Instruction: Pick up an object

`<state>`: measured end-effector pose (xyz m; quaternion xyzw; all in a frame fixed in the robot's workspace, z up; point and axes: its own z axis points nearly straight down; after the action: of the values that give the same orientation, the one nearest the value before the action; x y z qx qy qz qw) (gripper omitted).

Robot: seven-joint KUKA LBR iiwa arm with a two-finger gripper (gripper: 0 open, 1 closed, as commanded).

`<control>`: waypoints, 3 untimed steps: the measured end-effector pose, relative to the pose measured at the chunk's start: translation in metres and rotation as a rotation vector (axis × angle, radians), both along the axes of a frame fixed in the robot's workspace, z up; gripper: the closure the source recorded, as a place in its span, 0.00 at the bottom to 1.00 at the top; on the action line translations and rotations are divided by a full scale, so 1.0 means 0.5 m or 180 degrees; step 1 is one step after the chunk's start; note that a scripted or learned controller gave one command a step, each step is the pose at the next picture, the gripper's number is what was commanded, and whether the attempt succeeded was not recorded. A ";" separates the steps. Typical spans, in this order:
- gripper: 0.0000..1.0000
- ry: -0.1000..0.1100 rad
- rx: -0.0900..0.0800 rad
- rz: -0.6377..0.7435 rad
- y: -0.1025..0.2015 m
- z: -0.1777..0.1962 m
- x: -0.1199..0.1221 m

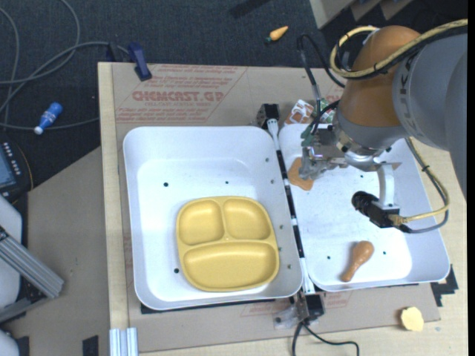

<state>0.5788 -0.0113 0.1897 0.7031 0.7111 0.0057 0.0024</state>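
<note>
Grey arm with orange band reaches in from the right, claw (318, 158) low over the upper-left part of the right-hand shallow white bin (423, 262); whether it is apart or together, cannot tell, wrist hardware blocks the view. Small flat orange-brown piece (298, 176) lies just beside the claw tip, against the bin's left wall; contact unclear. Tan drumstick-shaped toy (358, 260) lies near the same bin's front edge, well apart from the claw. Black cable fitting (371, 208) hangs between them. Left-hand white bin (148, 162) holds a yellow three-compartment plastic plate (226, 243). On the tabletop (111, 199), small yellow lump (411, 318) at front right, outside the bins.
</note>
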 end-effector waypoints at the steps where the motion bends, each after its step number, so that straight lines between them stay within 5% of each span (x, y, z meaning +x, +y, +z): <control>1: 1.00 0.0024 -0.0023 -0.0045 -0.094 -0.010 0.084; 2: 0.00 0.0032 -0.0018 -0.0035 -0.090 -0.010 0.082; 3: 0.00 0.0069 -0.0014 -0.0050 -0.168 -0.195 0.079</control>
<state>0.6183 -0.0952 0.0922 0.7086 0.7056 -0.0035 -0.0036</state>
